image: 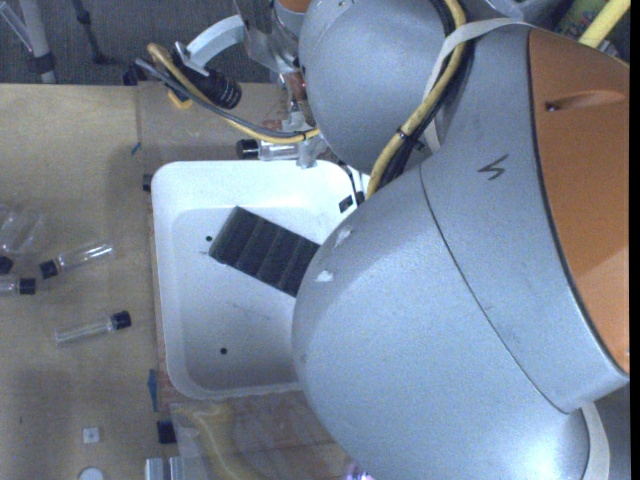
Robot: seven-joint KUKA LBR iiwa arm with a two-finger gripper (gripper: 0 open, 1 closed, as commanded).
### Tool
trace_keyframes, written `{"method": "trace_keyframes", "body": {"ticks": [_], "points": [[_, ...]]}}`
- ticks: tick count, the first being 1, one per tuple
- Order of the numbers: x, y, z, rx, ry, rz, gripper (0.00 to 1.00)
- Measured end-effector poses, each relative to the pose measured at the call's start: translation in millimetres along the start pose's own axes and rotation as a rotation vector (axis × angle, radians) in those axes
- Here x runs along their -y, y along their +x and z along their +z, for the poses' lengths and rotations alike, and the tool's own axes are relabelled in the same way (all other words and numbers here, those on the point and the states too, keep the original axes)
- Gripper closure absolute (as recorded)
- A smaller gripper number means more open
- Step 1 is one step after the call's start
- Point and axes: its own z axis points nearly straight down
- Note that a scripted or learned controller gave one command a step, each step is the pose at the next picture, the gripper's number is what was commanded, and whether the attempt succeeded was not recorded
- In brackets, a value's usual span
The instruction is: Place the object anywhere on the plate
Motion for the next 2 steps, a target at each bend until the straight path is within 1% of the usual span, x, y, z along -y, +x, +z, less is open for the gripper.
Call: {"method": "trace_keyframes", "body": {"ticks": [1,2], "points": [[6,-38,239,0.006,0.002,-0.346,1.00],[8,-24,169,0.005,0.001,-0.706,1.00]]}}
